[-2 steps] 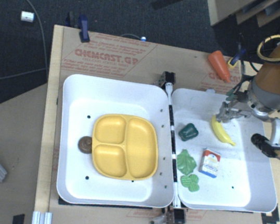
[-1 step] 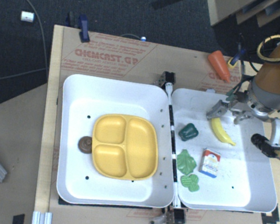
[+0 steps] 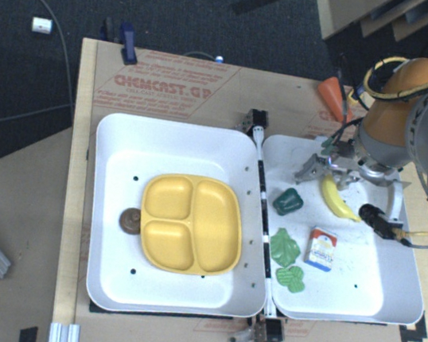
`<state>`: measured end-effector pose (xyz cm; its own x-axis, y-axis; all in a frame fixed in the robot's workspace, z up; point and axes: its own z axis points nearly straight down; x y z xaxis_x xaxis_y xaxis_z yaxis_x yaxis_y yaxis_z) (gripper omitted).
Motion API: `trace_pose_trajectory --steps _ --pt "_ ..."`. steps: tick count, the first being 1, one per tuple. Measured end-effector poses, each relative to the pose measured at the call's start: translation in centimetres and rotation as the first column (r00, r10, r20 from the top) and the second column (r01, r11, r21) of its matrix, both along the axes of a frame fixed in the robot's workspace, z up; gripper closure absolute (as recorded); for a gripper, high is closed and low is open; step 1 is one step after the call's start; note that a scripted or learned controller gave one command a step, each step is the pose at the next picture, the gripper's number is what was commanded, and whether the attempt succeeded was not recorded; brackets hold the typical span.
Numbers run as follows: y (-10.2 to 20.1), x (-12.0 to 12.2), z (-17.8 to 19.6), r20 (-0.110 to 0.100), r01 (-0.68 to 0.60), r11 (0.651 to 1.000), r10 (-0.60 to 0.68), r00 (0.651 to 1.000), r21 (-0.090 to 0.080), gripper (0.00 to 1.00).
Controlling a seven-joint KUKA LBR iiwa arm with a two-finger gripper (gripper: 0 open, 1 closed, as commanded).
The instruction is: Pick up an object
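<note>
Gripper (image 3: pixel 323 170) position: low over the far end of the right bin (image 3: pixel 386 302), at the end of the grey arm (image 3: pixel 427 119) with its orange band. Finger state: cannot be told from this view, since the wrist body covers most of the fingertips and nothing is seen clamped between them.

Nearest object: one banana (image 3: pixel 337 198). It lies just beside the gripper, on the side toward the near edge of the bench and slightly toward the arm's base. Its long axis runs diagonally, one tip close under the gripper, the other pointing away toward the near-right of the bin. Whether the gripper touches that tip cannot be resolved. A grasp across the short axis would, by judgement, require the fingers to straddle the fruit at right angles to this diagonal.

Object count, right bin:
- one banana, as above
- one dark green pepper (image 3: pixel 289 201), near the gripper, toward the bin divider
- two light green leafy pieces (image 3: pixel 285 248), well beyond the pepper
- one small carton (image 3: pixel 321 249), well apart from the gripper, past the banana

Object count, left bin (image 3: pixel 110 190), well apart from the gripper:
- one yellow divided plate (image 3: pixel 191 224)
- one brown round piece (image 3: pixel 131 220) touching the plate's outer edge
</note>
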<state>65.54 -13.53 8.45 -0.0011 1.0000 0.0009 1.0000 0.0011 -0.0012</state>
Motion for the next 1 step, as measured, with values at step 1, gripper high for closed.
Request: trace_pose_trajectory --steps 1 --pt "0.01 0.09 1.09 0.003 -0.001 1.000 0.001 1.000 -0.001 1.00"
